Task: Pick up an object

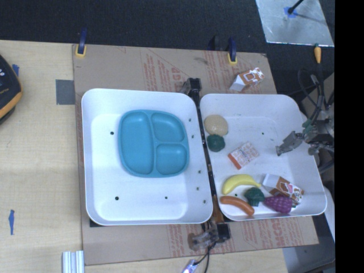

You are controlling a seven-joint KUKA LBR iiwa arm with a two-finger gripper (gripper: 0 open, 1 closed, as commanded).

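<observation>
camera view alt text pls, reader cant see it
Two white bins side by side: the left bin holds a blue divided plate, the right bin toy food including a banana and grapes. The gripper reaches in from the right.

Bright, even overhead light glares off the left bin (pixel 94 152); shadows faint, picture slightly soft.
</observation>
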